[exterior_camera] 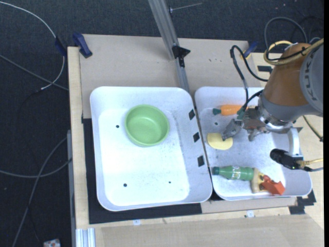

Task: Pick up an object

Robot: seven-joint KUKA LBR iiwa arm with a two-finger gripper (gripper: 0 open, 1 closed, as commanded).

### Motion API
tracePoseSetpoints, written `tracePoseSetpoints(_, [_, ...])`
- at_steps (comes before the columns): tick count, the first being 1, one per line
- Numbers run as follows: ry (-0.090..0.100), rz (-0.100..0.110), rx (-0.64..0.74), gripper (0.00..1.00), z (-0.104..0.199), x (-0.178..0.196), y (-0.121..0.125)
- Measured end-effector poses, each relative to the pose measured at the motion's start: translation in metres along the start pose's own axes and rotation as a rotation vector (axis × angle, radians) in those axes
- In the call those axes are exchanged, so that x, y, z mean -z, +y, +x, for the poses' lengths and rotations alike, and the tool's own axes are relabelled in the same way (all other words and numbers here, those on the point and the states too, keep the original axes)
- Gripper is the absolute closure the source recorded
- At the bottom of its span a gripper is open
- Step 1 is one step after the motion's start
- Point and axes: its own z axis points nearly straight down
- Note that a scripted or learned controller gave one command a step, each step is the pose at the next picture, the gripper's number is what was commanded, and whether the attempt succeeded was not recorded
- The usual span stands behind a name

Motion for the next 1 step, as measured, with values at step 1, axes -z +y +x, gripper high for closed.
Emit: tracePoseSetpoints(1, [0.000,-0.013,0.001,1.00,0.0007,0.0172,0.0032])
